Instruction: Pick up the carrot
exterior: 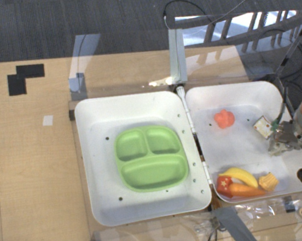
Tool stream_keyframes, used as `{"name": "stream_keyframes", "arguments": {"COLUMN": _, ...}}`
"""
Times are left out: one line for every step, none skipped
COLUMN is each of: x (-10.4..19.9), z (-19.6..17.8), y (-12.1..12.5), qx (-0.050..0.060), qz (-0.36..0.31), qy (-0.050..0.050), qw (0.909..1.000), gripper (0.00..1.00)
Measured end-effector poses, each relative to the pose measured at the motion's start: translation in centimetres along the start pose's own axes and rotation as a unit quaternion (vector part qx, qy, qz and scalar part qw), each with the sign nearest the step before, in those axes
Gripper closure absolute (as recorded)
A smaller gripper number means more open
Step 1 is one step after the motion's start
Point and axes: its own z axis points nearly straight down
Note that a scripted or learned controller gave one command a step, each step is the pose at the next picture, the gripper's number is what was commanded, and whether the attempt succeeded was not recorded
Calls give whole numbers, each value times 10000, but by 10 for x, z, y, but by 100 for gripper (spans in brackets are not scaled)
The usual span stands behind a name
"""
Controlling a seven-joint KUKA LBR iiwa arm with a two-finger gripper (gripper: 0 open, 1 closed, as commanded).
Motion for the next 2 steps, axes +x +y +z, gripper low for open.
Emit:
{"name": "stream_keyframes", "arguments": {"x": 60, "z": 21, "y": -25, "qx": 29, "qz": 931, "qy": -23, "qw": 9956, "gripper": 100}}
{"name": "stream_keyframes", "arguments": {"x": 4, "z": 4, "y": -12, "qx": 115, "qz": 2674, "qy": -39, "qw": 9635, "gripper": 100}}
